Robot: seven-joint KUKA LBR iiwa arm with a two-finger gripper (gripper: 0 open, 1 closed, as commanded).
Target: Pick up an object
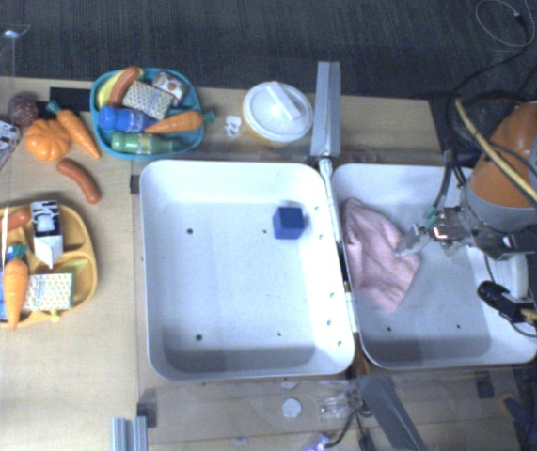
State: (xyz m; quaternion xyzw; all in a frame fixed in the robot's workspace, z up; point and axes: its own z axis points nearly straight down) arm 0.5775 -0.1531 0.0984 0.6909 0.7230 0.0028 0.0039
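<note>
Gripper (409,242) sits at pink cloth (376,256) edge in right bin (437,346), can't tell finger state; best to pinch a raised fold w/ firm squeeze before lifting.

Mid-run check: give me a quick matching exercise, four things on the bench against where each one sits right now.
Things:
1. blue cube
2. pink cloth
3. white lidded container
4. claw

Places:
A. on the bench, behind the bins
B. in the right bin, against its left wall
C. in the left bin, near its upper right corner
D. over the right bin, at the cloth's right edge

Pairs: 1-C, 2-B, 3-A, 4-D
</note>
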